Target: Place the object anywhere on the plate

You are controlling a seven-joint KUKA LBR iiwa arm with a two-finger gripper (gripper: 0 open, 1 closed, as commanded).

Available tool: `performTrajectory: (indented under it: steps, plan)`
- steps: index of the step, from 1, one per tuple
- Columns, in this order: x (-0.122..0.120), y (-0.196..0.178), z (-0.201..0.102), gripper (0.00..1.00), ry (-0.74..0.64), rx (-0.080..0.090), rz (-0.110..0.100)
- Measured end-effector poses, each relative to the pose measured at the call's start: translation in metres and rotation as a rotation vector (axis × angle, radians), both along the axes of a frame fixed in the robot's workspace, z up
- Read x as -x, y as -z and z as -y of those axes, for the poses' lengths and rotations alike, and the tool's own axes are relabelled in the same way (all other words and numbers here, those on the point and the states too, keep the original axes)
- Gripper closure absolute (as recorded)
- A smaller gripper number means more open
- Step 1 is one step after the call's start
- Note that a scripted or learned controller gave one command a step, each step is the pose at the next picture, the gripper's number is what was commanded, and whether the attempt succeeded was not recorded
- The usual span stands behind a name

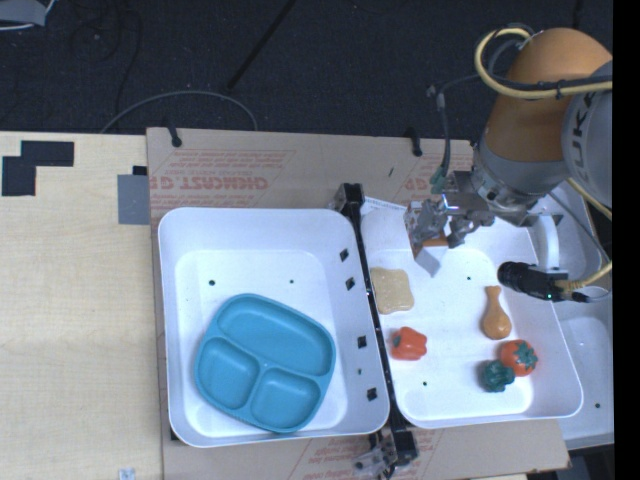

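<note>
Gripper [437, 236] sits over the back-left part of the right bin [560, 408], raised above the floor, wrist angled in from the right. Something orange-brown shows between its fingers, prob a small held item, but too small/blurred to name; can't tell if the fingers are really clamped on it or just apart around it. Judgement: it's mid-carry toward the left bin, if that is a grasp.

Plate [265, 361] = blue, 3 compartments, lies flat in the left bin [180, 238] toward the front, nothing on it. Well apart from the gripper, w/ the bin divider between them.

Loose in the right bin: beige bread slice [391, 290] just below the gripper, red-orange pepper [407, 343] near the divider, tan gourd-shaped piece [494, 315], red tomato-like piece [518, 357] touching a teal piece [494, 376] at front right.

Next move needs clearance over the divider, then a drop anywhere on the plate.
</note>
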State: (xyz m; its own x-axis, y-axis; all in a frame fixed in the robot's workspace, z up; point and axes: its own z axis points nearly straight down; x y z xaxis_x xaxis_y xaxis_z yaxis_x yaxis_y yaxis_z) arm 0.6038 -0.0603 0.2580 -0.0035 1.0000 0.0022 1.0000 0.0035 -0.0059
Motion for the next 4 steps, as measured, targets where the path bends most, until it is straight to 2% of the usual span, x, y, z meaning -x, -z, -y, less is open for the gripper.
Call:
performTrajectory:
  steps: [2,4]
  plan:
    - [0.038,-0.004,-0.098,1.00,-0.002,0.001,0.000]
    - [0.089,0.028,-0.200,1.00,-0.002,0.001,-0.003]
